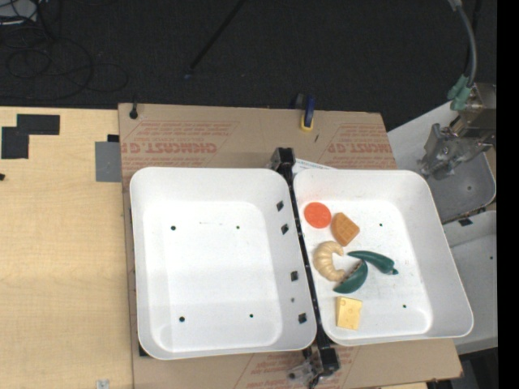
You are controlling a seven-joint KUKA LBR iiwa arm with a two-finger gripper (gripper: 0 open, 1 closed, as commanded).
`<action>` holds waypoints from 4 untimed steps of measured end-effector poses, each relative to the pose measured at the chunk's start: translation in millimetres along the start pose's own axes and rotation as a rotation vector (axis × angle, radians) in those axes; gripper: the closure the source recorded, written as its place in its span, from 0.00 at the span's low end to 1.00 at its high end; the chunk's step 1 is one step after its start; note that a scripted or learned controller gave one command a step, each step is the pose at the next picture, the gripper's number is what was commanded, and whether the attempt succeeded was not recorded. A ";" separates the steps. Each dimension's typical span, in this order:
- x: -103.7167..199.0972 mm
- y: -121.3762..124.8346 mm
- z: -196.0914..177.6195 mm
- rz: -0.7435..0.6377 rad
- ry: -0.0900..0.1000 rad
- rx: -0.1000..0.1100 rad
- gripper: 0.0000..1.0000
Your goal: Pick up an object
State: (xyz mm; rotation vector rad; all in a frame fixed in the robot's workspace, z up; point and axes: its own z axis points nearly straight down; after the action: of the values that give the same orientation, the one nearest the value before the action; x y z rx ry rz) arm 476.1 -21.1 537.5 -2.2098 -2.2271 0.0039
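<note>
The right bin (422,217) holds several small objects near its left wall. A red-orange disc (317,214) lies farthest back, with a brown waffle-patterned piece (345,228) just to its right. A beige curved croissant shape (328,260) lies below them. Two dark green curved pieces touch it on the right: one (373,261) points right, the other (353,279) curls below it. A yellow block (349,313) lies nearest the bin's front edge.
The left bin (211,258) stands beside the right one, with a black clipped divider (293,250) between them. A grey metal fixture with a cable (458,136) stands past the right bin's far right corner. Cardboard (243,140) lies under both bins.
</note>
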 end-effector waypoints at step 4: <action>214.7 55.3 1.5 0.004 -0.003 0.000 1.00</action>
State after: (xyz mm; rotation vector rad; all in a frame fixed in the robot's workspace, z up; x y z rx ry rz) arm 529.8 194.0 536.0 -2.2156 -2.2245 0.0063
